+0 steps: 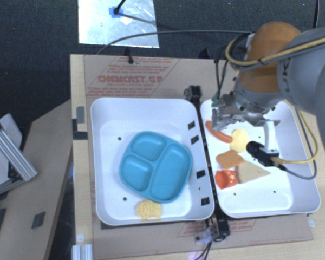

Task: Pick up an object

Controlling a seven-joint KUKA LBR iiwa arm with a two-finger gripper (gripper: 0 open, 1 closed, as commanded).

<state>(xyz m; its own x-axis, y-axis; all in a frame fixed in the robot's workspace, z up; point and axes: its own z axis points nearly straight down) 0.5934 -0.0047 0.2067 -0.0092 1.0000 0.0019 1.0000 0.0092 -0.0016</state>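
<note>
Hovering gripper (223,121) low at left edge of right bin (268,200), just over sausage (221,136), probably lining up grab. Can't tell if open or closed.

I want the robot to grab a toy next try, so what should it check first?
1. Pincer over a bin with toys: ok, it hangs over the right bin.
2. A toy close by: ok, the orange sausage lies just under it.
3. Room around the sausage: not ok, the yellow lump sits right by its end.
4. Other toys spread out: not ok, the orange piece, red piece and beige wedge are bunched together.
5. Left bin things out of the way: ok, the blue plate and corn lie far off.
</note>
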